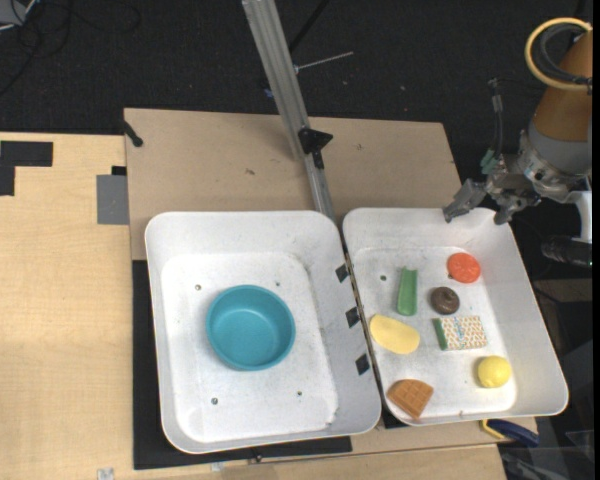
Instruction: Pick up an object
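Orange-red and round, the small piece nearest your gripper lies in the right bin, toward its far right corner, below the fingers and clear of them. You can see the two fingers spread apart over that bin's far rim with nothing between them, one tip pointing left, the other down toward the rim. Around the orange-red piece you have the rest of the pickable things: a dark brown round piece just beside it on the near side, a green stick standing to its left, a patterned block with a green edge below the brown one, a pale yellow oval near the bin's left wall, a yellow ball and a tan waffle-like piece at the near edge. Your left bin holds a teal bowl, upright, well apart from the gripper. A grey metal rail runs slantwise from the far side to the gap between the bins.
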